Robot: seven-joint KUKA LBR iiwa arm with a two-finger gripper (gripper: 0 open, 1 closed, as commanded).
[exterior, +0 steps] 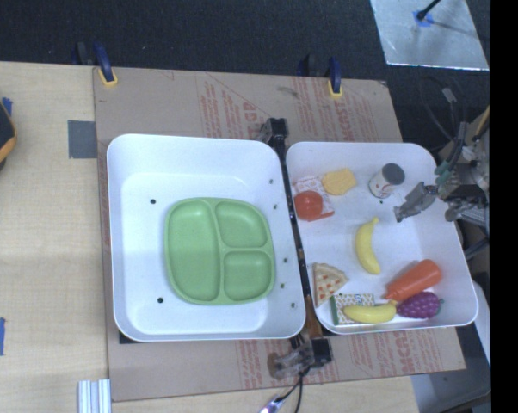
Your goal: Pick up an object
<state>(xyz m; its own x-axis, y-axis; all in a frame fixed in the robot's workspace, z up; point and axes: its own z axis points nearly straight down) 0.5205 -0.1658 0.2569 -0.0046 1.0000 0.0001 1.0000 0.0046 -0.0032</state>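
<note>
Camera view: the gripper (411,203) reaches in from the right edge and hangs over the upper right part of the right bin (465,269). Whether anything is clamped in it I cannot tell; nothing shows between its tips.

The nearest candidates lie to its left and below. The can (385,179) sits just beside the tip, up and to the left. The banana (366,246) lies below and left of the tip, near but apart, its long axis running roughly top to bottom with a slight lean. The carrot (413,279) lies further down, tilted, almost straight under the gripper.

My judgement: the can is the closest pick, needing only a short shift left. For the banana, the grip should close across its narrow width.

The left bin (121,231) holds a green plate (218,249), well apart from the gripper.
</note>
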